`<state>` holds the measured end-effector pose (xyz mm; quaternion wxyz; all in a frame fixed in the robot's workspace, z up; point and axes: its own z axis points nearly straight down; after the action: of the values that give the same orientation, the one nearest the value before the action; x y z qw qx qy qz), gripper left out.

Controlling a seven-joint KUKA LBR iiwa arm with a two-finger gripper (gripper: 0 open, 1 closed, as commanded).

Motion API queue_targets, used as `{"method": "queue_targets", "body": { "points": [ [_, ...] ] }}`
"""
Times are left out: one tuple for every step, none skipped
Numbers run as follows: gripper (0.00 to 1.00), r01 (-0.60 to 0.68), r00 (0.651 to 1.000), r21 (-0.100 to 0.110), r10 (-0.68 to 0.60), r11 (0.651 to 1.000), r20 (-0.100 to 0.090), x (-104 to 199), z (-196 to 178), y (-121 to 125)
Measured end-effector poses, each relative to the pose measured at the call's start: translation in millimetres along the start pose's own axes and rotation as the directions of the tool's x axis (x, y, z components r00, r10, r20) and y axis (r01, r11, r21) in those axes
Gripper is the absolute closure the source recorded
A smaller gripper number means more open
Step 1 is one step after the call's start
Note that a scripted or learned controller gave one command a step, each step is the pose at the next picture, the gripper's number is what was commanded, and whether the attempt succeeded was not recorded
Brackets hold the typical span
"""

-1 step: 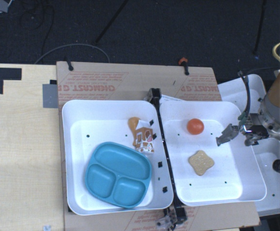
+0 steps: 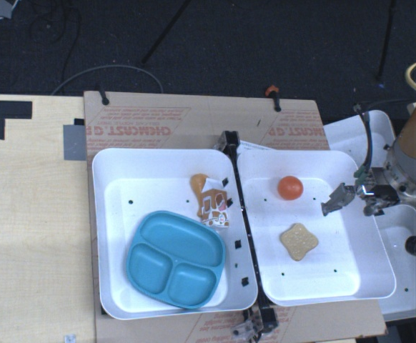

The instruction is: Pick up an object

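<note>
The gripper (image 2: 347, 199) hangs at the right edge of the right bin (image 2: 369, 281), its jaws released and grasping nothing. The tomato (image 2: 290, 188) lies just beside it, the toast (image 2: 299, 241) below that tomato, both free and probably easy to reach.

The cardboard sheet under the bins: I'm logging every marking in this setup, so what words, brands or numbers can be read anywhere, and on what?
"CHEMCAST G.P.", in red, upside down on the cardboard sheet, left of the middle.
The same red print again at the right, partly legible.
Red print at the bottom edge: cut off, unreadable.
Small packet in the left bin: printed pattern, too small to read.
</note>
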<state>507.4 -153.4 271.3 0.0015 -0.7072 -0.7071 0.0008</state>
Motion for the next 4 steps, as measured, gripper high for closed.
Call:
{"method": "queue_targets", "body": {
  "points": [
    [0.00,0.000,1.000,0.006,0.000,1.000,-0.002,2,63,-5],
    [0.00,0.000,1.000,0.005,0.000,1.000,-0.002,9,119,2],
    [0.00,0.000,1.000,0.006,0.000,1.000,-0.002,11,184,1],
    [1.00,-0.007,1.000,0.002,0.007,1.000,-0.001,9,170,2]
  ]
}}
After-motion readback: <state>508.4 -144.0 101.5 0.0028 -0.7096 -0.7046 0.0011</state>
